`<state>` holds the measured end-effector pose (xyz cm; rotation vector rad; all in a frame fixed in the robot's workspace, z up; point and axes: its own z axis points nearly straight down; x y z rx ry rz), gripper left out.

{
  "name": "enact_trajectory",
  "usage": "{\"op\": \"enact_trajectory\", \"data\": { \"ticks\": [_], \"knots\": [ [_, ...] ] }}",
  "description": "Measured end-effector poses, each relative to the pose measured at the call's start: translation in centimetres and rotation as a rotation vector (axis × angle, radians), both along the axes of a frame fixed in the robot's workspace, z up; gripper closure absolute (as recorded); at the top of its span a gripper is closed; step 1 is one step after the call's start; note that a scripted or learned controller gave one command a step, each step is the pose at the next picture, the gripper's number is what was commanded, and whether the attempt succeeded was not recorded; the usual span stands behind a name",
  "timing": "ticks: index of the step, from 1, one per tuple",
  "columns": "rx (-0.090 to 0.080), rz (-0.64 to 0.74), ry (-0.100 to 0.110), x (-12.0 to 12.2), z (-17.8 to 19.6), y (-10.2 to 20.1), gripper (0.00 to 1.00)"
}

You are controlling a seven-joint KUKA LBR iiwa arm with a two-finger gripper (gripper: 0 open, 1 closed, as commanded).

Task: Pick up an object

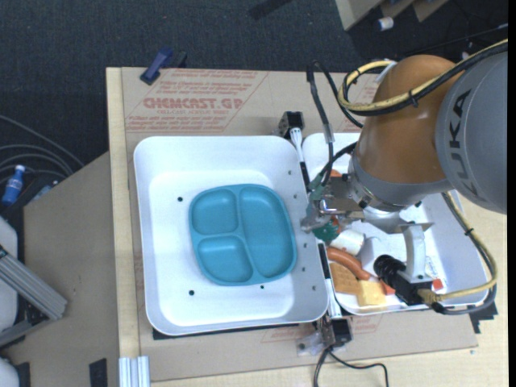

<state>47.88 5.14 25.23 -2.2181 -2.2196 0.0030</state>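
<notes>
Gripper [317, 214] hangs low over the seam where the two bins meet, under the grey-and-orange arm [403, 135]; released or clenched, cannot tell; wrist bulk and glare off the metal mask its working end; whether it grasps anything, cannot tell either.

Green piece [326, 233] sits right at the gripper's lower tip, on its camera-ward side; touching or just short of it, cannot say which; too small to make out its shape.

White block [349, 239] lies just beside the green piece, a little to the view's right of the gripper, in the right bin [459, 252]. Next out is an orange-red sausage [347, 259], nearer the camera than the gripper and lying at a slant. A tan slice [345, 278] lies against the sausage's near side. A yellow wedge [372, 295] is further off toward the bin's near corner, touching the slice. A small red bit beside the wedge is too small to name.

To the view's left of the gripper is the left bin [161, 216]. A blue plate [242, 234] with three compartments lies flat in its middle, near the gripper but apart from it.

The arm hides much of the right bin; its far half is unreadable.

Farthest out is a brown board [193, 99] with red print under both bins. A blue clip [156, 67] lies at its far left corner, well apart from the gripper. Dark carpet and loose cables lie beyond.
</notes>
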Motion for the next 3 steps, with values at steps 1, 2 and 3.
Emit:
{"op": "enact_trajectory", "data": {
  "ticks": [1,2,3],
  "knots": [
    [-0.002,-0.001,-0.005,2.2,2.7,-8.3,1.00],
    [-0.001,-0.001,-0.002,0.0,2.8,-14.4,1.00],
    [0.000,0.000,-0.001,0.0,-1.9,-7.0,1.00]
  ]
}}
